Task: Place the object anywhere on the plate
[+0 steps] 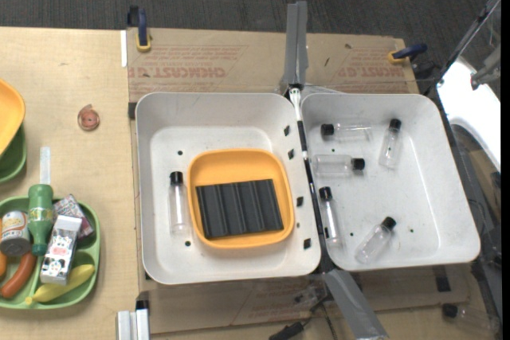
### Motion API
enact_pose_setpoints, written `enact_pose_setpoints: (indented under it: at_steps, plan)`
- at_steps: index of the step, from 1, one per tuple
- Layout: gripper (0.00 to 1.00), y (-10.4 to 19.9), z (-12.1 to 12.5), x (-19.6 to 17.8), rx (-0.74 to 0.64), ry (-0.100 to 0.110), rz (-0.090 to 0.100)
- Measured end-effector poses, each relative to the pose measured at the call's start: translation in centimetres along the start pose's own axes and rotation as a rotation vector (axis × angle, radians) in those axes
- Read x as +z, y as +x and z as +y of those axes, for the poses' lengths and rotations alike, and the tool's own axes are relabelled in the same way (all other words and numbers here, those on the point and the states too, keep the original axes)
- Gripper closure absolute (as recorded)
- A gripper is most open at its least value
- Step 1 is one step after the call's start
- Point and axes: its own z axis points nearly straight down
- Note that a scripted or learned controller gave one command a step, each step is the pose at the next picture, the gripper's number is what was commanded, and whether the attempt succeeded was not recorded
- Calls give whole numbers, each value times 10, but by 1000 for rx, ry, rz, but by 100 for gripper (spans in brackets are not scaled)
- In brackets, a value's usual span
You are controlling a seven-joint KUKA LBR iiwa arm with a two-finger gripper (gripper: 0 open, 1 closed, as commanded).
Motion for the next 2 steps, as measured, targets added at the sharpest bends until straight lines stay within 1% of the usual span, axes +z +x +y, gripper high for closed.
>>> enact_pose_setpoints:
  at_steps: [1,2]
  plan:
    - [0,7,-76,26,-7,0,1]
    - [0,-15,-81,61,-128,0,0]
